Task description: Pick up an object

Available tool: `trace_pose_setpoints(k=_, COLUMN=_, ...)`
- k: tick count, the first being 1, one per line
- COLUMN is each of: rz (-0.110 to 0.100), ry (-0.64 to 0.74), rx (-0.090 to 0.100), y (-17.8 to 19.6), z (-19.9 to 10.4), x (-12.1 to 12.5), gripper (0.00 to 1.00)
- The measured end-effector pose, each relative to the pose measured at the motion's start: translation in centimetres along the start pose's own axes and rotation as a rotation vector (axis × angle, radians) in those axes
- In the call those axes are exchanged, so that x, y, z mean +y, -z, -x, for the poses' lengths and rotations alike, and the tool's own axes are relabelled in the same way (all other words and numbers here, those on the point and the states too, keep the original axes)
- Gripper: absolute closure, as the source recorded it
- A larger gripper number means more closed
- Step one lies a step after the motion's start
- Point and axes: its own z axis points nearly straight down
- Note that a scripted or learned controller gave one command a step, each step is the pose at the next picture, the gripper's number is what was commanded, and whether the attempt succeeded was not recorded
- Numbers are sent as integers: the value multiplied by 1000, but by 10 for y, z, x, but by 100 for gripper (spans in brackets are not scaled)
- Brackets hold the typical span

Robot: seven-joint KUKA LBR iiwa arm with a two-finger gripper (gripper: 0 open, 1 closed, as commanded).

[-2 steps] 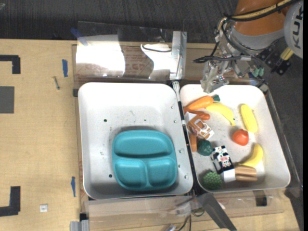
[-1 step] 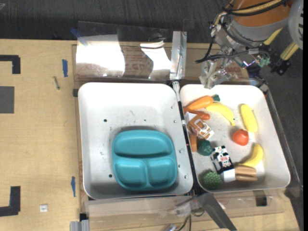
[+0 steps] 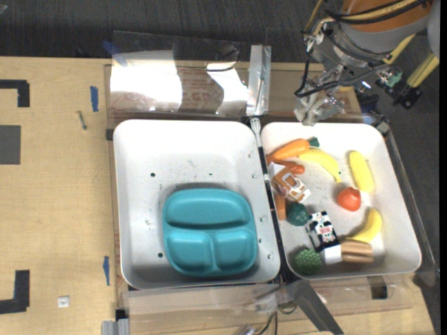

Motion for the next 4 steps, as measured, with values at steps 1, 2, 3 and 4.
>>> trace_pose_setpoints(k=1, rz=1, ry=173, rx=1, y=5, z=-7, x=-7, gripper=100)
trace_pose_setpoints(k=2, rz=8, ry=322, rx=6, y=-42, z=-33, x=-11, gripper=100)
trace_pose_setpoints(k=3, rz=3, ry=505, rx=0, y=-34, z=-20, x=-20, gripper=100)
trace_pose_setpoints(k=4, rz=1, ry=606, rx=0, y=-13, z=-27, x=-25, gripper=100)
